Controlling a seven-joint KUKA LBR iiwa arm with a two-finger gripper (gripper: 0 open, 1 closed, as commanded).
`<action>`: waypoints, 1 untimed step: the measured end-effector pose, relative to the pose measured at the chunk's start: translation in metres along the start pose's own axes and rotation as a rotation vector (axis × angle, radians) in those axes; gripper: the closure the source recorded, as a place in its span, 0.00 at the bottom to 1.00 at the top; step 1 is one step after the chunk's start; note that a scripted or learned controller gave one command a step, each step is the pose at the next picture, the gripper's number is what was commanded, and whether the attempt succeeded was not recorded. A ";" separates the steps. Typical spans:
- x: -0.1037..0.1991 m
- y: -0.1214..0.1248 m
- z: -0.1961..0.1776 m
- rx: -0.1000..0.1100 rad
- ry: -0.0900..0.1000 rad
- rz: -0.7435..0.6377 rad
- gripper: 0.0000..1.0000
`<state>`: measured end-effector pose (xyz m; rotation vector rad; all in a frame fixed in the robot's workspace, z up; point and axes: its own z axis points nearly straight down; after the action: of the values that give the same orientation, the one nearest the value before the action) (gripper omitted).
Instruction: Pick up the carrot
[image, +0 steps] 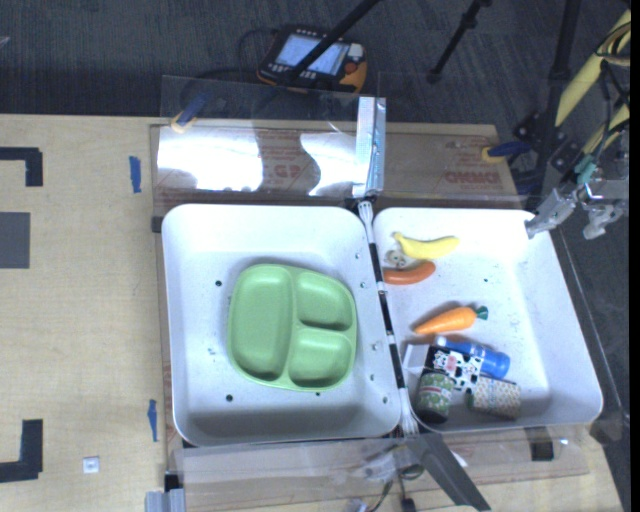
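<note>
The carrot (446, 320) is orange with a small green top. It lies flat in the middle of the right bin (540, 300), with the green end pointing right. My gripper (580, 212) hangs over that bin's far right corner, well above and to the right of the carrot. It is open with nothing between its fingers.
A yellow banana (427, 243) and a red-orange pepper-like piece (409, 272) lie at the bin's far left. Just in front of the carrot crowd a blue can (478, 356), a cow-patterned box (455, 373), a green can (432, 396) and a speckled cup (496, 398). The left bin (190, 300) holds a green divided plate (292, 325).
</note>
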<state>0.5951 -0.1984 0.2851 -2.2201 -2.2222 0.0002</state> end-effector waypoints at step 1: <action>0.049 -0.029 0.174 0.000 0.000 0.149 0.00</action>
<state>0.5656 -0.1498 0.1109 -2.3791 -2.0509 0.0005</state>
